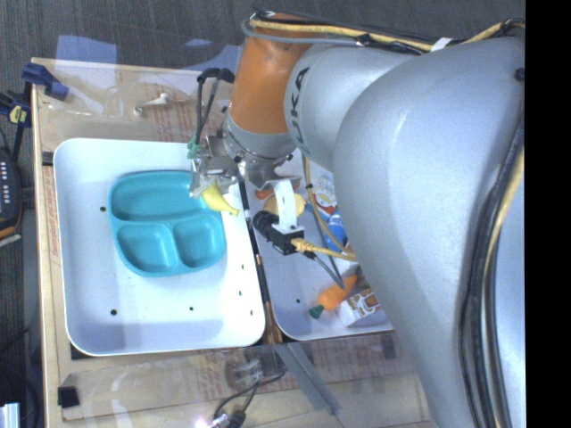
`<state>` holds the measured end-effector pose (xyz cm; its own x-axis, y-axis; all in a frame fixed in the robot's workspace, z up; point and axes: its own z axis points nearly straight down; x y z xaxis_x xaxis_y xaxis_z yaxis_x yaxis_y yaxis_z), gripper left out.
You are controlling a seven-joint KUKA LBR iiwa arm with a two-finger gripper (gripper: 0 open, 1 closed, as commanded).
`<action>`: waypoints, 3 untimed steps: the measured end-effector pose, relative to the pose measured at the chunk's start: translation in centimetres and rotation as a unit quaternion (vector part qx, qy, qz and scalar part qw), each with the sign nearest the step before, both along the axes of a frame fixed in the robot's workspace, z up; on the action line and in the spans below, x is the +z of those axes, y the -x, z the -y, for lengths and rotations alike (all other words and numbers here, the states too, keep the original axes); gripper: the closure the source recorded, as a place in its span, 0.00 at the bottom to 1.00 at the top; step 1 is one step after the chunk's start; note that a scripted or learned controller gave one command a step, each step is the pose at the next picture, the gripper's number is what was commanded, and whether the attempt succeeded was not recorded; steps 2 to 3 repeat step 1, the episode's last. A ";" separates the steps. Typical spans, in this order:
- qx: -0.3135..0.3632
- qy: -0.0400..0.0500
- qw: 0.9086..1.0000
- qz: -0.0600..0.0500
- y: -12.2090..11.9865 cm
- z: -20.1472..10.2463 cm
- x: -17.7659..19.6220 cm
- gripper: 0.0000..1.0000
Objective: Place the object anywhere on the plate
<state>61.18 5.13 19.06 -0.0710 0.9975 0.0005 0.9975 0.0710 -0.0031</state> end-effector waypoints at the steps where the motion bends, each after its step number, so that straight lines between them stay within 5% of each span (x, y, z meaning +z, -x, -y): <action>1: 0.000 0.000 1.000 0.000 0.0 0.0 0.0 0.00; 3: 0.000 0.000 1.000 0.000 0.0 0.0 0.0 0.00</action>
